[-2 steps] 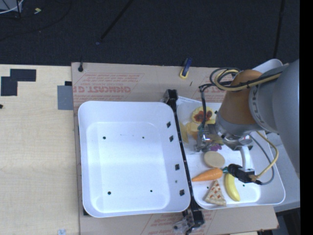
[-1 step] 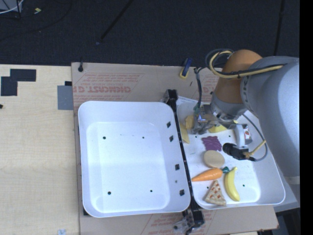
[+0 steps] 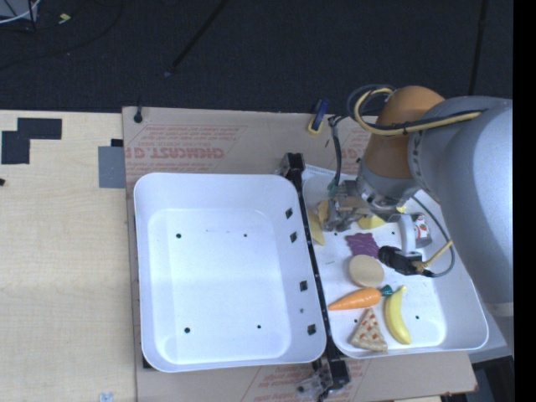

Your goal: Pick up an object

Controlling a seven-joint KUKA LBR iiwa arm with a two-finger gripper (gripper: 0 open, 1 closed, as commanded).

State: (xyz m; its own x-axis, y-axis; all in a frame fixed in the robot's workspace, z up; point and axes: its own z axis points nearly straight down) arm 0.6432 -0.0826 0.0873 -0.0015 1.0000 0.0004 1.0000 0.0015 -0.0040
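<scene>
The pincer (image 3: 339,216) hangs low in the right bin (image 3: 469,325), above carrot (image 3: 355,299) and banana (image 3: 396,315).

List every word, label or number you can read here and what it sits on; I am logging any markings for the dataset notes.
Red print on the brown board behind the left bin: upside down, and too blurred to read with confidence.
Red print on the board's front edge: too small to read.
Small red and white item in the right bin: markings blurred, unreadable.
Nothing else carries text.

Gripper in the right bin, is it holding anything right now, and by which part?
Cannot be told: the gripper is down among yellow pieces in the right bin, its tip too small to read.
</scene>
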